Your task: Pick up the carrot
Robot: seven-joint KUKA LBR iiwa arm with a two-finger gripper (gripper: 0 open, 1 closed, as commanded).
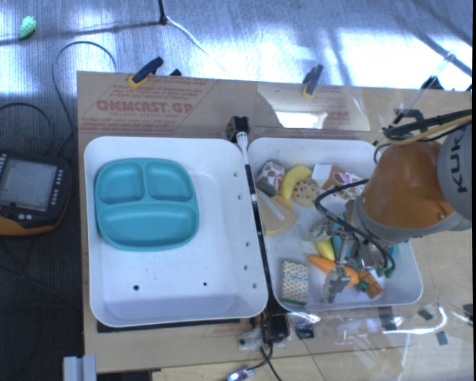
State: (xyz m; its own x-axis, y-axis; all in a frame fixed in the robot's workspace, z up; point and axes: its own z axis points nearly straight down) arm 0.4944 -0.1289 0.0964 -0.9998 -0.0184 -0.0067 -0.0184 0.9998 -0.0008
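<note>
The carrot [324, 263] is a thin orange stick lying flat in the front part of the right bin [408, 290]. It runs from the middle of the bin toward the front right corner. My gripper [341, 280] is down low in that bin, right over the carrot's middle, and covers part of it. The arm's orange band [408, 185] hangs above the bin's right half and hides what lies beneath it.
Crowded around the carrot are a banana [295, 179], a round cookie [305, 190], a yellow piece [325, 248], a patterned square packet [295, 280] and a small can [270, 176]. The left bin [222, 284] holds a blue divided plate [147, 203]. A black divider [254, 205] separates the bins.
</note>
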